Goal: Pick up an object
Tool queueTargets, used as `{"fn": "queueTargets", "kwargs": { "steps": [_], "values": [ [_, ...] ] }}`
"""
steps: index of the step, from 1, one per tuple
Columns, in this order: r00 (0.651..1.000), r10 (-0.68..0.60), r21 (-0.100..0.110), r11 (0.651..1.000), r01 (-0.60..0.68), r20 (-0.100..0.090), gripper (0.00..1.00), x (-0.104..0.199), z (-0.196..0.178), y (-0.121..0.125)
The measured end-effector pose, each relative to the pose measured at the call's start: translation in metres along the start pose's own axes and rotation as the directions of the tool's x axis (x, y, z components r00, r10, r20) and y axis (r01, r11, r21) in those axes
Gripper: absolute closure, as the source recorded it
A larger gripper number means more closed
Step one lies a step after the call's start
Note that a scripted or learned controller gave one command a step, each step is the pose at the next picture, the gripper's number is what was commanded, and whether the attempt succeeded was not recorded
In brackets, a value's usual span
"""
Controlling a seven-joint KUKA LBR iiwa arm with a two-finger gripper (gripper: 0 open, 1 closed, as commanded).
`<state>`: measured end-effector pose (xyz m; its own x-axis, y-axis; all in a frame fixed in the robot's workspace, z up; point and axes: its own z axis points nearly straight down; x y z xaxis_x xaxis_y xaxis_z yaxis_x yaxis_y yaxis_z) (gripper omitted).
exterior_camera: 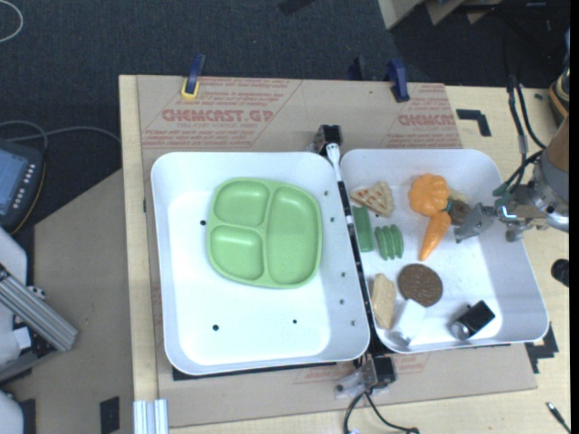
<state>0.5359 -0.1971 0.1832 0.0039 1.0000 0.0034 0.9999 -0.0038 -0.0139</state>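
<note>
Gripper (pixel 477 217) low in the right bin (pixel 516 283), at the carrot's 3 o'clock.

You see the carrot (pixel 435 233), orange and tapered, lying tilted with its tip toward 7 o'clock, under an orange pepper (pixel 428 193). The dark fingers are near its thick end, but how far they are open I cannot tell, and nothing is visibly between them.
</note>
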Motion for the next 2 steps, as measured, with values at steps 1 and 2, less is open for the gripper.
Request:
{"fn": "queueTargets", "kwargs": {
  "steps": [1,2],
  "values": [
    [1.0,-0.004,-0.014,1.0,0.004,0.004,0.0,0.0,-0.008,0.003],
    [1.0,-0.003,-0.007,1.0,0.003,0.001,0.0,-0.009,0.044,-0.001]
  ]
}}
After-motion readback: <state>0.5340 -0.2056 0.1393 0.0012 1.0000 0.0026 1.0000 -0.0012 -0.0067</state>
